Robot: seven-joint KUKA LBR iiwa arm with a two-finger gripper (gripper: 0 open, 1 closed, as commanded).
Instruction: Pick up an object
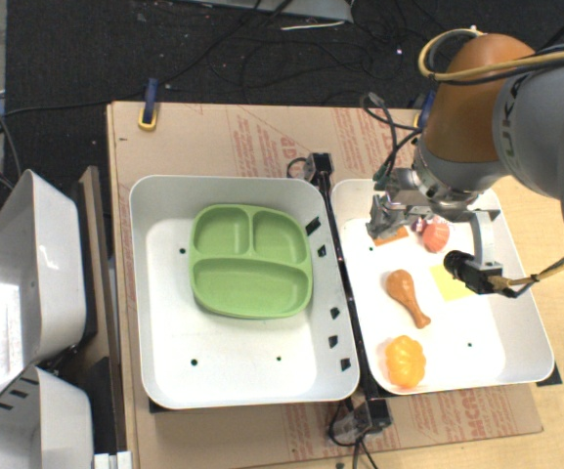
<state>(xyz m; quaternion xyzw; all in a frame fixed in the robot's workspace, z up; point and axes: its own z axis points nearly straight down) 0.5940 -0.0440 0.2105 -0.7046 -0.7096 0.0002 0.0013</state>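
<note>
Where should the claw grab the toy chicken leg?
Probably the thin bone end of the drumstick, coming straight down from above. It lies flat in the right bin, fat end up-left and narrow end down-right, apart from the other toys, so fingers should fit across the narrow part.

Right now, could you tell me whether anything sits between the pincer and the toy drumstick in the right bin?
Nothing visible does. The pincer hangs over the far part of the right bin, and bare white floor separates it from the drumstick. A pink piece and a yellow piece lie off to the side.
</note>
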